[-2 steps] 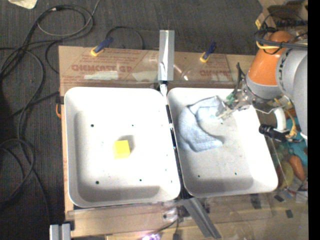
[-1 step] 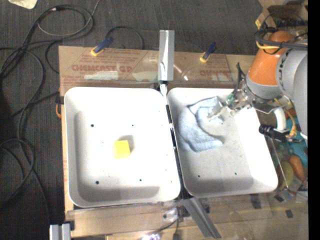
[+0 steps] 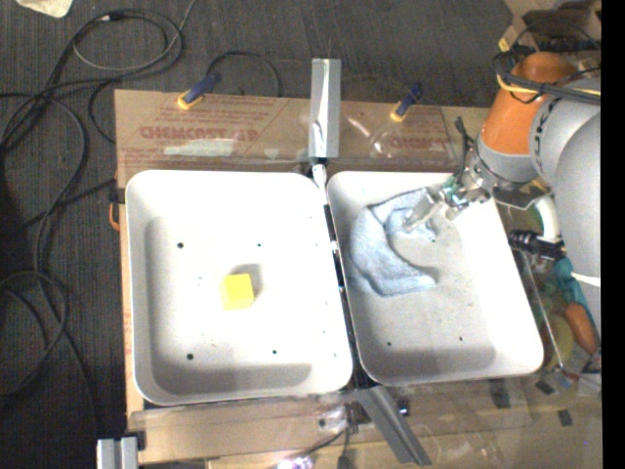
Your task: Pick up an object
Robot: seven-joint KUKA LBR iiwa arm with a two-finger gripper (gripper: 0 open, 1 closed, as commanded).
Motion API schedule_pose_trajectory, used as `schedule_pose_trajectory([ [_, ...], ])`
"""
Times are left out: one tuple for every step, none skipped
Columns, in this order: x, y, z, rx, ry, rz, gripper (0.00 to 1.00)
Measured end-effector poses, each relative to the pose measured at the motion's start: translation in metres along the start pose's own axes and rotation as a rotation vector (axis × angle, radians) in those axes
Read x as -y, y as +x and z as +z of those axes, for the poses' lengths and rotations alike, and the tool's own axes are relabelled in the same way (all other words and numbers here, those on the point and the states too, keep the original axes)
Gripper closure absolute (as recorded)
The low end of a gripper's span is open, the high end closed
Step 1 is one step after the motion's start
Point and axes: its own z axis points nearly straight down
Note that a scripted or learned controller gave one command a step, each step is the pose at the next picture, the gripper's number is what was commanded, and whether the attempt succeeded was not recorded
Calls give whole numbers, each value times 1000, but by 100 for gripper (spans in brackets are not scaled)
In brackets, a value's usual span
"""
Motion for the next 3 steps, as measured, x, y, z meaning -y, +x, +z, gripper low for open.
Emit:
schedule_pose_trajectory([
  [-3,0,-11,12,-12,-4,100],
  [-6,19,-85,5,-9,108,100],
  [-6,19,-85,5,-8,108,0],
])
